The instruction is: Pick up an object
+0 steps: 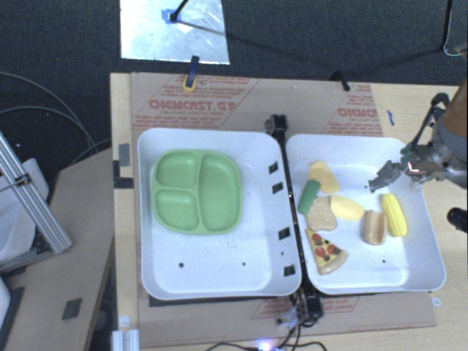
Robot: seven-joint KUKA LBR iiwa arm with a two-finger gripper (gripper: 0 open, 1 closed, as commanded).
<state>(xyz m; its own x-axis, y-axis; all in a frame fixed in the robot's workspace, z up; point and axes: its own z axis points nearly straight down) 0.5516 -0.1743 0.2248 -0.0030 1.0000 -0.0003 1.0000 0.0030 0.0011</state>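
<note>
The right white bin [409, 269] holds several toy foods: a corn cob [394, 214], a hot dog bun [374, 227], a pizza slice [327, 251], a tan cracker [320, 213], two yellow pieces [324, 175] [346, 208] and a green pickle [308, 195]. My gripper [382, 179] reaches in from the right, above the bin's far right part, just up and left of the corn cob. Nothing shows between its fingers.
The left white bin [168, 269] carries a green divided plate [197, 191]. Black clips [278, 126] join the two bins along the middle seam. Cardboard [241, 97] lies under both bins, and a shiny sheet [174, 19] sits beyond the bench.
</note>
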